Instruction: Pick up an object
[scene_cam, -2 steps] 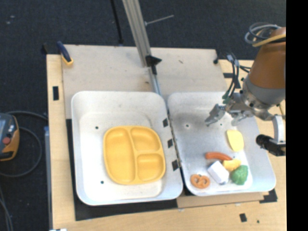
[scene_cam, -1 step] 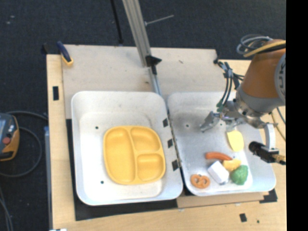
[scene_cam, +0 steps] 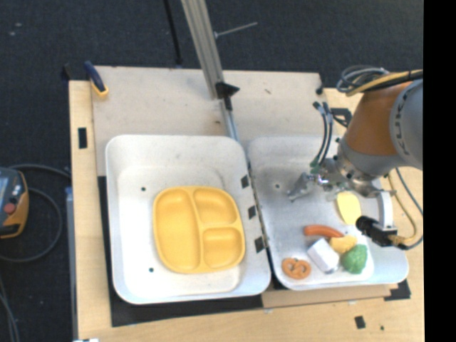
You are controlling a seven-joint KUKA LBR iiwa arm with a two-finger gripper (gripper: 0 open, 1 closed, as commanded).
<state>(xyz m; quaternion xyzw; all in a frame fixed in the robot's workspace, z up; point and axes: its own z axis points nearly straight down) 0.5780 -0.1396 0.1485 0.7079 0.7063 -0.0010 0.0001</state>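
The right bin (scene_cam: 285,159) holds several small items near its front right: a pale yellow oval piece (scene_cam: 348,206), a red-orange carrot-like piece (scene_cam: 323,231), a white block (scene_cam: 322,254), a green broccoli-like piece (scene_cam: 355,258), a small yellow piece (scene_cam: 343,244) and a brown pretzel (scene_cam: 296,268). My gripper (scene_cam: 299,188) hangs over the middle of this bin, left of the yellow oval and above the carrot piece. Nothing shows between its fingers. The arm's grey and orange wrist (scene_cam: 374,130) covers the bin's right rear part.
The left bin (scene_cam: 135,162) holds a yellow divided tray (scene_cam: 199,228). A slanted metal post (scene_cam: 206,45) rises from the bench behind the bins. Cables (scene_cam: 388,226) hang by the wrist over the right bin's right side.
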